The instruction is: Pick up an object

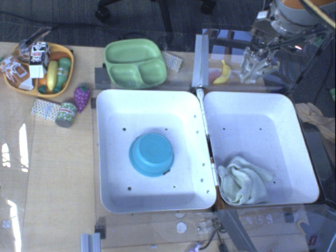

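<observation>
White plastic, twice over: two shallow white bins side by side on the wooden bench (58, 193), left bin (113, 114) and right bin (294, 119), touching along a shared middle edge. One round blue plastic bowl (152, 154) upside down near the middle of the left bin, alone there. One crumpled pale green cloth (245, 180) bunched in the near left corner of the right bin, against the wall by the divide, alone there too.

Grey arm with orange band reaching in at the upper right, its two-finger tool (255, 66) hanging beyond the far rim of the right bin, over neither bowl nor cloth. Fingers pointing down, spread a little, nothing between them. One small yellow toy banana (224, 71) just left of the tool, outside the bins.

Further back, one green plastic tray with three compartments (134, 63) behind the left bin. At far left, one yellow bowl of mixed toy items (39, 70), count inside hard to tell. Near it on the bench, one purple toy grape bunch (81, 96), one small green can (66, 114), one patterned square pad (44, 108).
</observation>
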`<state>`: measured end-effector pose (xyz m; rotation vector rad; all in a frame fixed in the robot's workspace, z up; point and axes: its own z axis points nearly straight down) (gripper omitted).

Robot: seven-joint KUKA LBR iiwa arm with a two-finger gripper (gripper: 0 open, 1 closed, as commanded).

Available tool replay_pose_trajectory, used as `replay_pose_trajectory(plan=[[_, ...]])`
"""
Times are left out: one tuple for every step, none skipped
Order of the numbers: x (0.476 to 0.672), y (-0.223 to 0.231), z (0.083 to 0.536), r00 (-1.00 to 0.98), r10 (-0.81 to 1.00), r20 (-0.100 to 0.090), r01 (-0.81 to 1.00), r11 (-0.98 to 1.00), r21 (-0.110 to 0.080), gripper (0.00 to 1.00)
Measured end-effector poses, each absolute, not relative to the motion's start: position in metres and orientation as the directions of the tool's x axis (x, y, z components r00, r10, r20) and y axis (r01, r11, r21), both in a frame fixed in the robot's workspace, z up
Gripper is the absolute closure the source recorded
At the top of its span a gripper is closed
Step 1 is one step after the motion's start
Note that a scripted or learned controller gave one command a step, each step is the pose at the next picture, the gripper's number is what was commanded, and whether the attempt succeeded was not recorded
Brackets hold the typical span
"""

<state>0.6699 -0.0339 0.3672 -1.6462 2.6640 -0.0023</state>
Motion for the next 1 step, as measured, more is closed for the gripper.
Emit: replay_pose_trajectory(plan=[[0.6698, -0.0567, 0.2977, -0.211, -0.978, -0.005, -0.978, 0.211, -0.005, 1.0]])
